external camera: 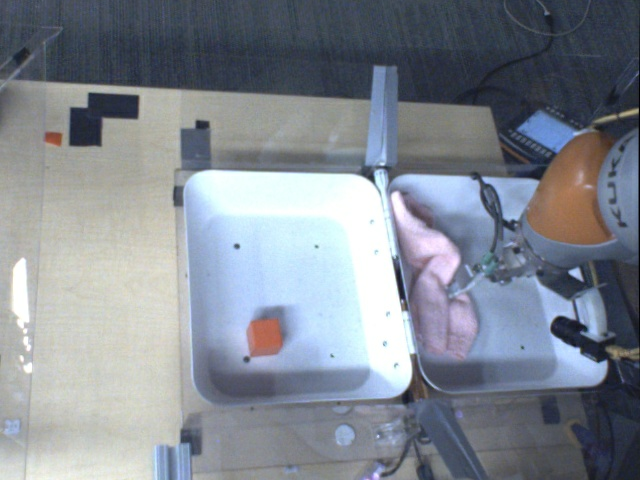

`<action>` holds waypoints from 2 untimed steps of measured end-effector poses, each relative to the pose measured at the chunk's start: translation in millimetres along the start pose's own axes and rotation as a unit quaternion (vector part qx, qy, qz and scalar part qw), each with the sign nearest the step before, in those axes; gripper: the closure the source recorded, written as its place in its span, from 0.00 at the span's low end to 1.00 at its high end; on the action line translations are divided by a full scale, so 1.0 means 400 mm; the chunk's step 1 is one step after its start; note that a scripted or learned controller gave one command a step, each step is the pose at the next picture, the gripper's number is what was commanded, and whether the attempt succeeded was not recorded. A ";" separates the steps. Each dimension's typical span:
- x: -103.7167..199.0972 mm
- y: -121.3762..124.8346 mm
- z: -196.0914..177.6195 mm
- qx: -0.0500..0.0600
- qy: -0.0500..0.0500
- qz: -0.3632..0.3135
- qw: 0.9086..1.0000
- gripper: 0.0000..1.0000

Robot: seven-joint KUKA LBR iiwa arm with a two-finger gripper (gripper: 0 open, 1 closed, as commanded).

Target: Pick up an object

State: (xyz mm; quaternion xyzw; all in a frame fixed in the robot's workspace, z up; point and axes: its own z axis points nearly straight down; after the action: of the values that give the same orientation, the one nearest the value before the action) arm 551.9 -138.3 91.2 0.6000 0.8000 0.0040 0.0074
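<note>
Over the right-hand white bin (575,368), the grey arm's hand (466,286) hangs low, its tips at the right edge of a pink cloth (432,280); whether the fingers are spread or closed on the fabric cannot be told from this angle. Crumpled lengthwise, the cloth lies just left of the hand along that bin's left wall. Behind the hand to its right, the arm's orange band (568,200) bulges above the wrist. Well to the hand's left, across the divider, a small orange block (265,337) sits alone toward the near side of the left bin (280,193). Farther left and beyond, black patches (98,116) and a small orange marker (53,139) dot the pale wooden surface (100,298).
</note>
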 end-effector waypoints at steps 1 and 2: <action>0.057 -0.065 -0.003 -0.002 -0.001 -0.037 0.999 0.00; -0.007 0.173 0.005 0.001 0.001 -0.106 0.994 0.00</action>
State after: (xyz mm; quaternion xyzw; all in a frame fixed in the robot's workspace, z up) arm 619.3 -121.4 90.3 0.5117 0.8591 0.0033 0.0063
